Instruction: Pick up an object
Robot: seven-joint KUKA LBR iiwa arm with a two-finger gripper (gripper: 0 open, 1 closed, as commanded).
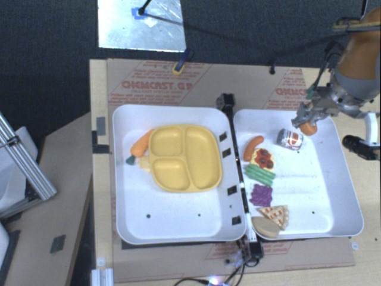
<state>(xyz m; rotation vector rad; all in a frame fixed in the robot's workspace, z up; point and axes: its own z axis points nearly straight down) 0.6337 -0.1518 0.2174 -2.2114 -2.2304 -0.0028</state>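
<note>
My gripper hangs over the back of the right bin, with a small orange object pinched between its fingertips. Just below and left of it lies a red and white can. Along the bin's left side are an orange sausage, a round pizza piece, green beans, a purple cluster, a pizza slice and a tan bread piece.
The left bin holds a yellow divided plate with a carrot at its upper left. A black divider runs between the bins. A metal sheet lies beyond the bench.
</note>
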